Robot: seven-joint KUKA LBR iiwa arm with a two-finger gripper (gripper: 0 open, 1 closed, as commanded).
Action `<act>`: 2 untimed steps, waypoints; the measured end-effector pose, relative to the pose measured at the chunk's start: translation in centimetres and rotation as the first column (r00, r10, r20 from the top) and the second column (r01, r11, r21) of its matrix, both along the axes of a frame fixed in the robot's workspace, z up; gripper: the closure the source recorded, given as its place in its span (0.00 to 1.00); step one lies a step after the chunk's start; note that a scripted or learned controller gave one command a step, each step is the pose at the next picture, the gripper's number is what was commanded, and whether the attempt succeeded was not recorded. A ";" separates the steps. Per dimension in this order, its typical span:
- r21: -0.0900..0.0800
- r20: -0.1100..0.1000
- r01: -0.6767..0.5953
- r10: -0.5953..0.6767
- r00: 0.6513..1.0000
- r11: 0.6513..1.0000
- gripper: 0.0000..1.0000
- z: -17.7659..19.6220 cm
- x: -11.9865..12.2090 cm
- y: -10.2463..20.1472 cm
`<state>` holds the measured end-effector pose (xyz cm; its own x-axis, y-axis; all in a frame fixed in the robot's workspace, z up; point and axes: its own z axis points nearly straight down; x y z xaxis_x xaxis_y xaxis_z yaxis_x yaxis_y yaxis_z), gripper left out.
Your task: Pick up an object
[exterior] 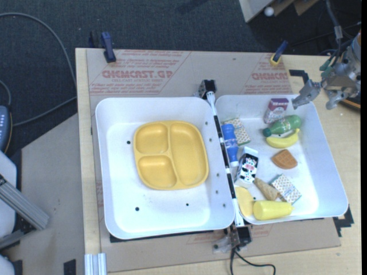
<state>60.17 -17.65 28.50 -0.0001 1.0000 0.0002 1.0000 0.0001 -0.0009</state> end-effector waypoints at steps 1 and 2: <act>0.001 -0.002 0.001 -0.001 1.000 1.000 0.00 -14.5 0.0 -0.4; -0.008 0.012 0.001 -0.001 1.000 1.000 0.00 -19.4 1.2 0.2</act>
